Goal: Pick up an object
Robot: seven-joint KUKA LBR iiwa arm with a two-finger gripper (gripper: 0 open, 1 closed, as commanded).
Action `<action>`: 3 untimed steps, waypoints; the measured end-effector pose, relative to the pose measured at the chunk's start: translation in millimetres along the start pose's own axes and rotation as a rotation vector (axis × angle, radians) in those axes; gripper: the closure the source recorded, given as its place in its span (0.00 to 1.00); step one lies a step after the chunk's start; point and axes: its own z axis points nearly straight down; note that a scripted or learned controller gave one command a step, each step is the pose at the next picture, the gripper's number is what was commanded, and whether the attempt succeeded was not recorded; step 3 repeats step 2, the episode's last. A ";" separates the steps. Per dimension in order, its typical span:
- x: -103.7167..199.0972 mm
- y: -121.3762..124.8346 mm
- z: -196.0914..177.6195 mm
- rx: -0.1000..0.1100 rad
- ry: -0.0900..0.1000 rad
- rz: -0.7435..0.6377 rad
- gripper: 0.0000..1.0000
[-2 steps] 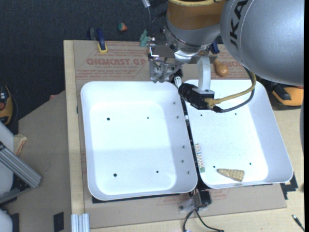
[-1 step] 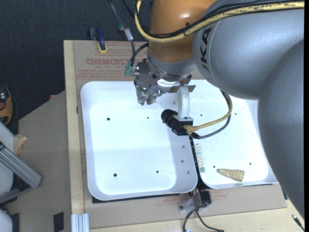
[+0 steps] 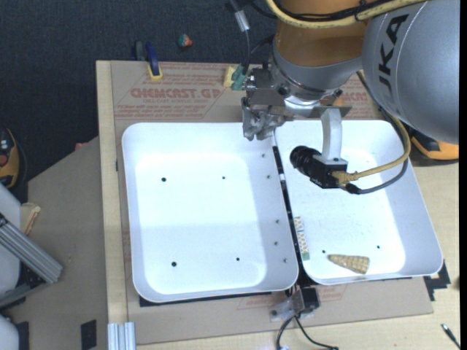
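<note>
While the left bin lies as a smooth, glossy white tray with rounded corners and a few small dark dots across its floor, nothing rests inside it. It sits on a flat brown cardboard sheet printed with red lettering, which covers the pale wooden worktop. At the sheet's far edge a small yellow and blue clamp grips the cardboard.

Between the two bins runs a thin dark seam, and just above its far end hangs the gripper, a grey metal block with blunt parts pointing down near the left bin's back right corner. Whether its fingers are released or clenched cannot be told; no object shows between them.

Behind it rises the arm's rounded orange band and the broad grey shell. A black cylindrical part on a pale bracket hangs over the right bin, trailing a yellowish cable.

Near the front of the right bin lies the object, a flat tan wedge with a rough, grainy surface, well apart from the gripper.
</note>
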 end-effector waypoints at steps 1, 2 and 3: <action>61.6 5.5 83.3 0.019 -0.002 -0.009 1.00; 68.2 -32.2 -9.0 0.001 0.003 -0.007 1.00; 68.2 -32.2 -9.0 0.001 0.003 -0.007 1.00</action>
